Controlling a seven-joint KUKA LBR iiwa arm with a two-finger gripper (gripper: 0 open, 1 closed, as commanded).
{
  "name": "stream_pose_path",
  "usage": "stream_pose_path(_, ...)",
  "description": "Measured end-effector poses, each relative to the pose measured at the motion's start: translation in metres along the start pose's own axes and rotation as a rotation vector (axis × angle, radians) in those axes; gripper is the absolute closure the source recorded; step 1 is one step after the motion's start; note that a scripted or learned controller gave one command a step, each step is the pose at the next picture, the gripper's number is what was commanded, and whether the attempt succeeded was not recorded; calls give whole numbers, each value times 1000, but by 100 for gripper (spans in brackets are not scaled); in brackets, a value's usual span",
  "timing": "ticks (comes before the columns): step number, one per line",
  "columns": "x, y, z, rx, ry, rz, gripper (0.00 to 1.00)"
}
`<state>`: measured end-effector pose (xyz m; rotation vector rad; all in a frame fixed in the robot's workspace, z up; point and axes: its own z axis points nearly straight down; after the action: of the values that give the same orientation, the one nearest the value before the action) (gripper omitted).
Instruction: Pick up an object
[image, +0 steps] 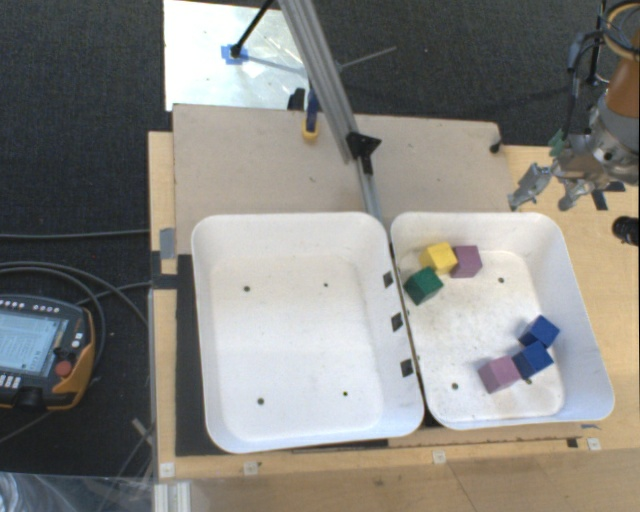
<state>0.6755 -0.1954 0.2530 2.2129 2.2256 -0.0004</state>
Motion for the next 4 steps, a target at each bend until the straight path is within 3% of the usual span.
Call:
stream_pose_path(1, 20, 15, 139, 5, 3, 0, 0)
stream_pose_path(2, 59, 15, 162, 10, -2, 1, 0)
stream_pose_path(3, 46, 8, 162, 1, 1, 5, 0)
stream_pose_path(4, 47, 10, 149, -4, 0, 2, 100)
